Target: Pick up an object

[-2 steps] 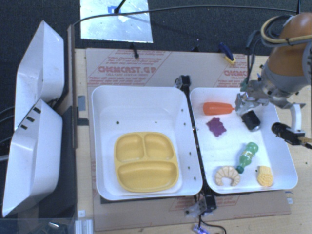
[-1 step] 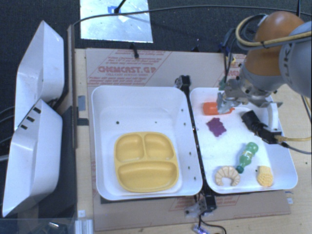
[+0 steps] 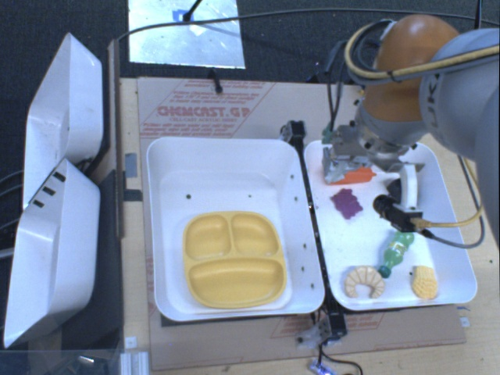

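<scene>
A robotics lab: a grey industrial arm (image 3: 461, 76) with an orange band reaches over a worktop (image 3: 195, 104) covered in printed protective sheeting, where two shallow white bins (image 3: 226, 162) sit side by side. Loose cables (image 3: 234, 18) trail across dark carpet, and spare white bins (image 3: 62, 186) are stacked alongside

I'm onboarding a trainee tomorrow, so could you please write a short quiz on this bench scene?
1. True or false: the yellow divided plate lies in the left bin.
2. Which item lies nearest the gripper? A) croissant B) orange piece C) corn cob
3. Fill in: the purple piece lies in the ____ bin.

Key: 1 true; 2 B; 3 right.
</scene>
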